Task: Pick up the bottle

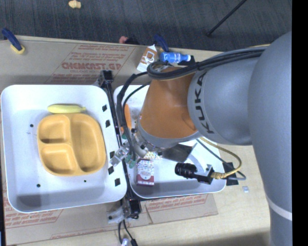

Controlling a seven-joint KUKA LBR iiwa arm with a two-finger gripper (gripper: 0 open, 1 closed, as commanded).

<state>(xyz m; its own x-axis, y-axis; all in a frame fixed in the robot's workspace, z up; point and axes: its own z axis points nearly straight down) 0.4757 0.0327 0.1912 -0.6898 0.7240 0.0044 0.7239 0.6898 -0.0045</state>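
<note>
In right bin (215, 184), gripper (129, 155) low at bin's 9 o'clock edge, beside divider; arm (169, 106) covers most of bin. Cannot tell gripper's state. Small red-labelled bottle (145, 171) lies just at gripper's 5 o'clock, near bin's front wall. Judged light, stiff, smooth-sided, likely to roll or slip; best taken across body mid-length. Yellow tray (72, 143), banana (66, 108) in left bin (15, 137).

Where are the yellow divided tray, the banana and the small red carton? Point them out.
yellow divided tray (71, 143), camera view, centre divider.
banana (66, 108), camera view, middle of its length.
small red carton (145, 172), camera view, front face.
</note>
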